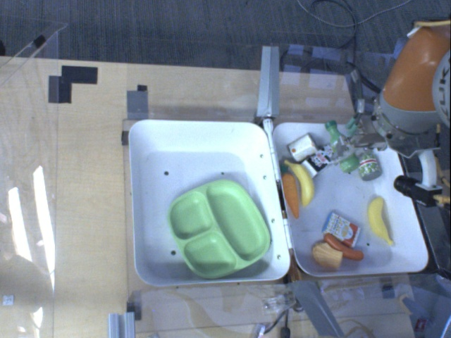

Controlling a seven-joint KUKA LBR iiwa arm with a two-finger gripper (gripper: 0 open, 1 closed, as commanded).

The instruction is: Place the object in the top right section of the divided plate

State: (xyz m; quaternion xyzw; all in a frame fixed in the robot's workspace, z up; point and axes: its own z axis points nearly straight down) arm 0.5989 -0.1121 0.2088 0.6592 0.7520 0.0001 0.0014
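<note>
Seen from above, two shallow white bins are set side by side on the pale wooden table. The left bin contains a green divided plate, which lies tilted toward the bin's lower right and has three sections. The right bin carries the loose items: a white box near its upper left, a banana with an orange carrot just beside it along the left wall, a second banana toward the right, a small blue and white carton, and, near the lower edge, a tan rounded item touched by a red sausage-like piece. A small can with a green label stands near the upper middle of that bin. The grey arm with its orange band is seen reaching in from the right, and the gripper is held low over the upper part of the right bin, just beside the can; whether it is spread, pressed together or pinching anything cannot be told, since it is blurred against green and dark clutter there. Dark carpet and a looped cable are seen beyond the table.
</note>
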